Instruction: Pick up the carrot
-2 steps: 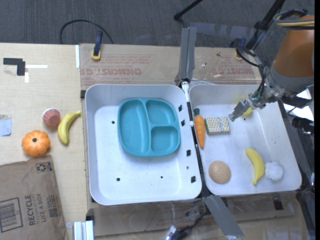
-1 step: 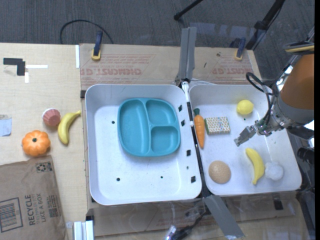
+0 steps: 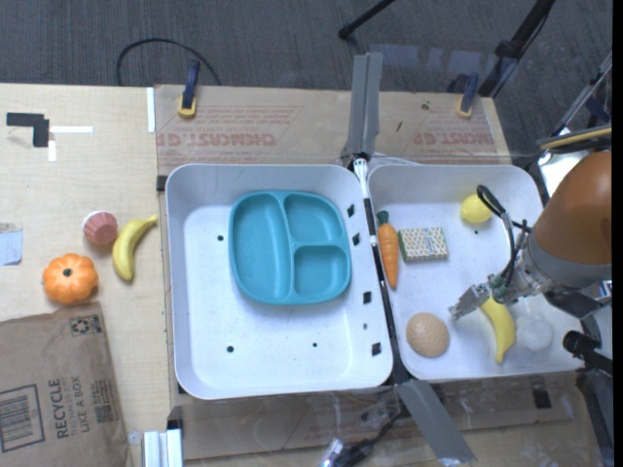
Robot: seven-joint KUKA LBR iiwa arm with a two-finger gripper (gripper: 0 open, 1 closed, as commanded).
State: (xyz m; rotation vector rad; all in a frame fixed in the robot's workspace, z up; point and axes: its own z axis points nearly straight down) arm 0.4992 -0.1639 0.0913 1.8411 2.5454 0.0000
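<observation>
- Step in hand — approach: the carrot (image 3: 388, 251) lies free in the right bin (image 3: 443, 368), along that bin's left wall, green top toward the far side, just left of the small patterned block (image 3: 423, 244).
- Gripper (image 3: 477, 300): low in the same bin, right of the carrot and well apart from it, tips beside a banana (image 3: 500, 327); whether its fingers are wide or narrow cannot be told.
- Next move, as judged: travel left past the egg (image 3: 427, 334), align with the carrot's long axis — close across its width.
- Count: one carrot, two bananas (the second (image 3: 129, 246) on the bench, left of the carrot), one egg, one lemon (image 3: 475, 209), one block, one pumpkin (image 3: 70, 278), one teal tray (image 3: 289, 246), two bins.
</observation>
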